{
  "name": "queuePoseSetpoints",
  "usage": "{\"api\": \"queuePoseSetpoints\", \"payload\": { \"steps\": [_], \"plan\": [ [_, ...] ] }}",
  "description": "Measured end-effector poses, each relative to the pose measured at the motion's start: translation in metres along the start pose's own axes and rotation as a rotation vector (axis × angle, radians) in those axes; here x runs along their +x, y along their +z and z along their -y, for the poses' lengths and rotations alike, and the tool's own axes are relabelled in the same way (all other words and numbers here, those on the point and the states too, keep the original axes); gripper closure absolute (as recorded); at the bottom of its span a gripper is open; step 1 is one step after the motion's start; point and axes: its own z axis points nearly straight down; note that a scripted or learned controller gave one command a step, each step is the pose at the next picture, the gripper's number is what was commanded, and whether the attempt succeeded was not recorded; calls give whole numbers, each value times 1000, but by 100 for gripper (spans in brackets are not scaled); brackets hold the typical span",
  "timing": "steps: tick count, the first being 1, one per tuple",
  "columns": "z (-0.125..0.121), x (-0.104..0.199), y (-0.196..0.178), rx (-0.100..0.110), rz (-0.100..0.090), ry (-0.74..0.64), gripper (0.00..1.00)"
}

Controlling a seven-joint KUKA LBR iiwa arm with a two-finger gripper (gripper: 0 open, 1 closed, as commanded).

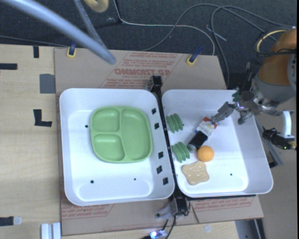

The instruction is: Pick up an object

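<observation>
The right bin (239, 178) holds several small things. A black marker-like object with a white and red end (201, 132) lies slanted near the middle. An orange ball (205, 154) sits just below it, and a tan toast slice (195, 173) lies in front. Two green ridged pieces (175, 122) (181, 151) rest along the bin's left wall. My gripper (233, 114) hovers over the bin's upper right part, open, with nothing between its fingers. One finger (222, 114) points down-left toward the black object's red end, a short gap away.
The left bin (74, 183) holds a green divided plate (122, 134). A black divider (162, 148) runs between the two bins. Cables (199, 14) lie on the dark surface behind. The arm's grey and orange body (276, 73) stands at the right edge.
</observation>
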Motion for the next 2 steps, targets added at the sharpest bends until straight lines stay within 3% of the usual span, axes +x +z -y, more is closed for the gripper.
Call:
{"api": "queuePoseSetpoints", "payload": {
  "steps": [1,2],
  "plan": [
    [-3,0,-9,-14,3,-4,0],
    [4,7,49,-10,3,-4,0]
  ]
}}
